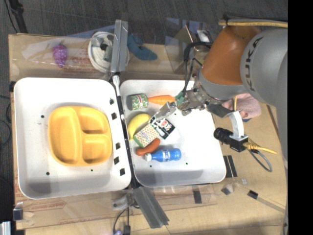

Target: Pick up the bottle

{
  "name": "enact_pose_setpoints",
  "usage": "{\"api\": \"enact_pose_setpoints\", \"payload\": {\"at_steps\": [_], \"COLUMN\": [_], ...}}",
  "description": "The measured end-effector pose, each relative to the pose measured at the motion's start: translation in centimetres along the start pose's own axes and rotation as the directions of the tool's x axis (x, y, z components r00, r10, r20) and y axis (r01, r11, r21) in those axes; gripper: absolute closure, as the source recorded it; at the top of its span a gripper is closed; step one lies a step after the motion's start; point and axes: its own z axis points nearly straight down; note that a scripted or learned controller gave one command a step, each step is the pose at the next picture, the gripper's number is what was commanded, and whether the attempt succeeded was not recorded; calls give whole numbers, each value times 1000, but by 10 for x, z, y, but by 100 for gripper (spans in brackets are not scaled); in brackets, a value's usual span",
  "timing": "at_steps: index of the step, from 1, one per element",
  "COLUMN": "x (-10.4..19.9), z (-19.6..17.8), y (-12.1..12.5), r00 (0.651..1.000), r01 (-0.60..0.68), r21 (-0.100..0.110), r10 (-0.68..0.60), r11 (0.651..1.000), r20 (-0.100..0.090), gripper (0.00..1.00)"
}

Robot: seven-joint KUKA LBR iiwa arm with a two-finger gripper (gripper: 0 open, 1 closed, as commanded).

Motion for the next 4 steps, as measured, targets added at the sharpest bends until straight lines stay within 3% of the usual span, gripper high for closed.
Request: {"api": "enact_pose_setpoints", "payload": {"at_steps": [1,2,3,4], "x": [-27,-36,-36,-31], "z": [77,143,135,150], "y": [-81,-41,-42,49], "r00": [981,991,992,987], "r01": [-196,-132,-129,161], "r21": [4,-10,-7,-1], "r10": [196,132,129,-161], "r11": [981,991,992,987], "r20": [-1,1,1,0], "gripper": [0,0,100,100]}}
